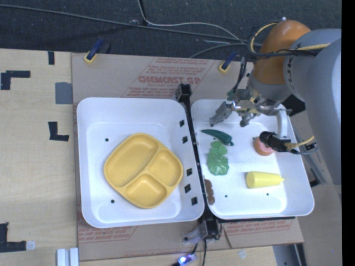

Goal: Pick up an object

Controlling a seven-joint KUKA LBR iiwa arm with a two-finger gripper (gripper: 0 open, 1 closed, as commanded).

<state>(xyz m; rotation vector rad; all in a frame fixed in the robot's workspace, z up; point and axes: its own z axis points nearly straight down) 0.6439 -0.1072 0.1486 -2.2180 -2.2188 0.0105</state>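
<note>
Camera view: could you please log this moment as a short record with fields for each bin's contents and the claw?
left bin: one yellow tray with three compartments, lying flat
right bin: dark green pepper, light green leafy piece, yellow cone, pink round item
claw: over the right bin's far edge, above the pepper, nothing seen between its fingers
arm: reaches in from the right, orange band above the wrist
task state: no object lifted yet

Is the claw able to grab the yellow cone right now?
Probably yes. The yellow cone lies alone on the bin floor with bare white around it, and the claw hangs above the same bin, nothing between them.
</note>
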